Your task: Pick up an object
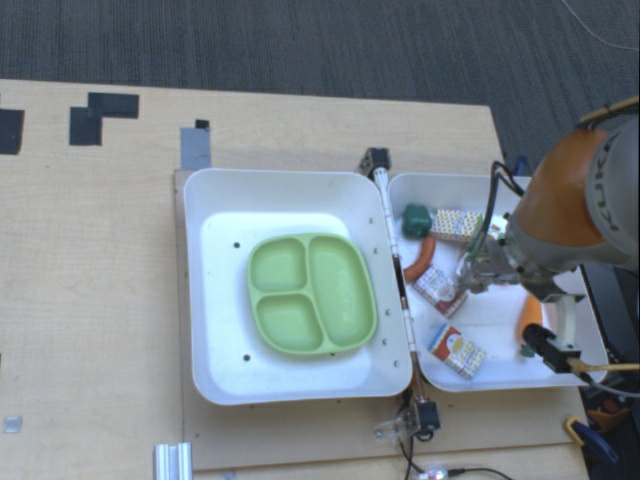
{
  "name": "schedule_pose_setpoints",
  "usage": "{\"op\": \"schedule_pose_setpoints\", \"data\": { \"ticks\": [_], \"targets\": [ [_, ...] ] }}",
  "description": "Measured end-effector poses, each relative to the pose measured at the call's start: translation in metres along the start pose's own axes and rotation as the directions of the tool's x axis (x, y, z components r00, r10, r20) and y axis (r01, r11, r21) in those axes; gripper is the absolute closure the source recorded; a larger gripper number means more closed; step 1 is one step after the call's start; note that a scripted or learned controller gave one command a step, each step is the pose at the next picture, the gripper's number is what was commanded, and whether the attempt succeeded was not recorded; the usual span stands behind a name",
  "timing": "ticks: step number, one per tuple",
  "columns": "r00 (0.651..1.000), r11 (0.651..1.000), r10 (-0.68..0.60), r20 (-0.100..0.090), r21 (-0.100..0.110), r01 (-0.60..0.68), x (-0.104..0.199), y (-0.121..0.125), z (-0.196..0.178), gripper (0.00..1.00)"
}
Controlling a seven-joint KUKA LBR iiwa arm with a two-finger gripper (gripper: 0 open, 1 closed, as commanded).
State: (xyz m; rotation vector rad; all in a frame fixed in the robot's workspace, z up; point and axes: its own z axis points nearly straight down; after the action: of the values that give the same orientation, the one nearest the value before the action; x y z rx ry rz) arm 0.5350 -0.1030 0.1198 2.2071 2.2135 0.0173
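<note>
Bench (pixel 90 268) bears two bins; gripper (pixel 466 280) sits in right bin (pixel 500 378), touching carton (pixel 438 290) at nine o'clock; grip state indeterminable.

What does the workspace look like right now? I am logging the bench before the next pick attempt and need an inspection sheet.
Surface: wooden bench bearing two white bins side by side, left bin and right bin.
Job's things: in the right bin, a green block, an orange sausage-shaped toy, a patterned box, a red-and-white carton, a small juice carton, an orange carrot-like toy.
Clutter: a green divided plate in the left bin.
Grippers: gripper low over the right bin, beside the red-and-white carton; grip not discernible.
Cables: wires at the near edge between the bins.
Surroundings: grey carpet; dark tape patches on the bench.
</note>
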Motion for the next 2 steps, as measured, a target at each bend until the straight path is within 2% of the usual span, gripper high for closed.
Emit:
{"op": "schedule_pose_setpoints", "data": {
  "ticks": [1, 2],
  "targets": [
    [1.000, 1.000, 0.000, 0.000, 0.000, 0.000, 0.000, 0.000, 0.000, 0.00],
    [1.000, 1.000, 0.003, -0.002, 0.010, -0.003, 0.017, -0.040, 0.032, 0.00]
  ]
}}
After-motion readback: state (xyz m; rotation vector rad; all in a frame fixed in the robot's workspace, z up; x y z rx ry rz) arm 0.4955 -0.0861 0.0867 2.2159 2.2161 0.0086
